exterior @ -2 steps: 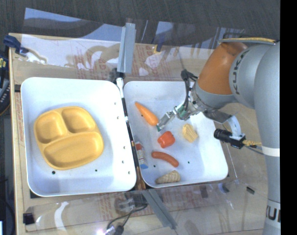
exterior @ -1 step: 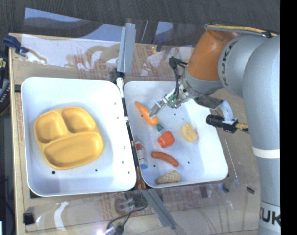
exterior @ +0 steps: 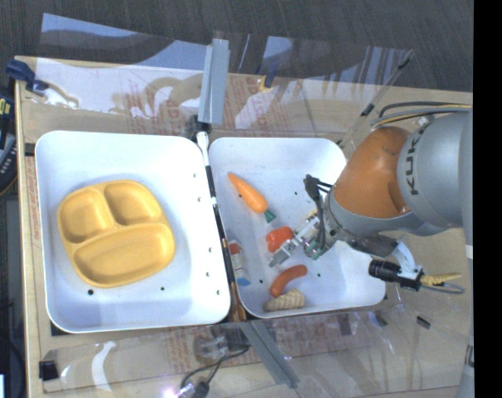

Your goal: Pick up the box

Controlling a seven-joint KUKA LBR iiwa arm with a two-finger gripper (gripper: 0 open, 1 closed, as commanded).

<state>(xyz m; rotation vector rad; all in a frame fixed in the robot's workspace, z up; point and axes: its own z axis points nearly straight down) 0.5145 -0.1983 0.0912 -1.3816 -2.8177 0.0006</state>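
In right bin (exterior: 350,297): box (exterior: 234,261) apart from hand (exterior: 291,249).

One fixed camera looks down on the bench (exterior: 135,363) from above, tilted a little rather than straight overhead — the far edge of the bench lies toward the top of the picture, the near edge toward the bottom. It stands far enough back to take in both white bins whole: the left bin (exterior: 52,297) and the right bin (exterior: 259,152) lie side by side across the middle. The arm (exterior: 400,181) comes in from the right edge — dark floor shows beyond the bench.
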